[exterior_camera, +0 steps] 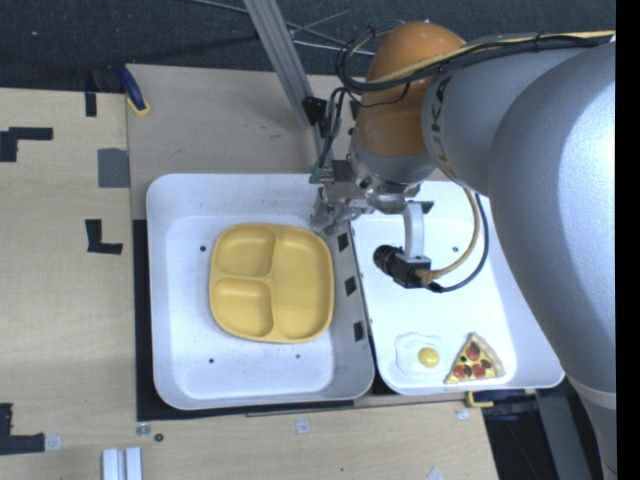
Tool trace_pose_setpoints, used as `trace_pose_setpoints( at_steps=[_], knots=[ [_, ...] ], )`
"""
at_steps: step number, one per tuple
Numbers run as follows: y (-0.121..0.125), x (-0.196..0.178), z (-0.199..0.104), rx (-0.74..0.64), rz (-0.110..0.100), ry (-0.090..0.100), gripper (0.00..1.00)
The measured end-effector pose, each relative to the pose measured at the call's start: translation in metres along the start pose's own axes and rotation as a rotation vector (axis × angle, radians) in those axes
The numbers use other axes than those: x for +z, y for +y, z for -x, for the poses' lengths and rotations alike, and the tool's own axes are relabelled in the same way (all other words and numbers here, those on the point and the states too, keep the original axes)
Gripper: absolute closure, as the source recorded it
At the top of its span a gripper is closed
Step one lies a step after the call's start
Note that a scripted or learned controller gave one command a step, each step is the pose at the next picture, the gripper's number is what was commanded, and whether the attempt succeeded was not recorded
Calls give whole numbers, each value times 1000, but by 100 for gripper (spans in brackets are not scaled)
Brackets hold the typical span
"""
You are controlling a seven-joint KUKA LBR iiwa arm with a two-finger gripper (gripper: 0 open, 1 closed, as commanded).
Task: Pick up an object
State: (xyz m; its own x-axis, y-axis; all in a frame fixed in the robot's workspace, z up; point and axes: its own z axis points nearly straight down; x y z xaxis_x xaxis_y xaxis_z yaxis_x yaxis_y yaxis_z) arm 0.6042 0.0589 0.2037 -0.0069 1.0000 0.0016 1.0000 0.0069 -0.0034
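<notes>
Where wrist looms, jaws' (335, 216) grip unclear

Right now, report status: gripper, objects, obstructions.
Gripper over the bins' divider, nothing seen held. Yellow tray in left bin; fried egg, pizza slice in right bin.

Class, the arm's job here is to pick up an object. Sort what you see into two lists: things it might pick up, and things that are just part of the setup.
Candidates to pick up:
yellow divided plate in the left bin
toy fried egg in the right bin
toy pizza slice beside the egg

Just setup:
left bin
right bin
blue clip on the bench
</notes>
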Motion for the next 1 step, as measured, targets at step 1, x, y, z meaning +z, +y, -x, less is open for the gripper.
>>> trace_pose_setpoints(
  at_steps=[1],
  knots=[
    [-21, -11, -42, 1, 0, 0, 100]
  ],
)
